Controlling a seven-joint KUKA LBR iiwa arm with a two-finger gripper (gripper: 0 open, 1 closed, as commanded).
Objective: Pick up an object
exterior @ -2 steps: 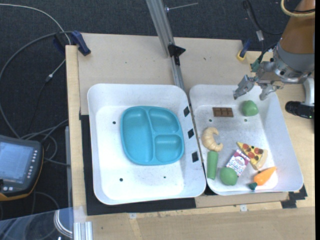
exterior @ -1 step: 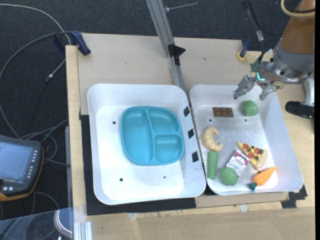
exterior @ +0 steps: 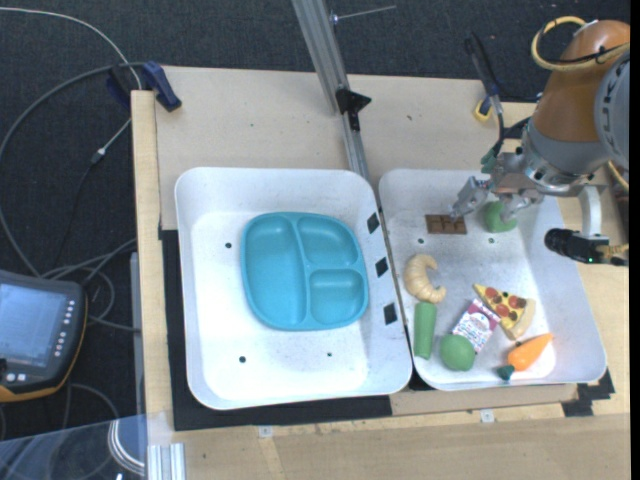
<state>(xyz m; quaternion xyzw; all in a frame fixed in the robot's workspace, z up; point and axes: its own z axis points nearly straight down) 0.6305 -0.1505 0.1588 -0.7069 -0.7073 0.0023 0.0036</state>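
My gripper (exterior: 492, 204) hangs over the back of the right bin (exterior: 560, 268), open, with its fingers spread. A small green object (exterior: 499, 218) sits just below and between the fingertips; its upper part is hidden by the gripper, and I cannot tell whether the fingers touch it. A brown chocolate bar (exterior: 446, 225) lies flat just left of the gripper. Further forward lie a croissant (exterior: 425, 277), a pizza slice (exterior: 505, 308), a pink-and-white carton (exterior: 478, 326), a green cucumber (exterior: 425, 329), a green ball (exterior: 457, 353) and a carrot (exterior: 527, 351).
The left bin (exterior: 210, 298) holds a blue divided plate (exterior: 305, 268). A metal pole (exterior: 325, 38) slants up from between the bins at the back. The right bin's middle, between the chocolate and the pizza, is bare.
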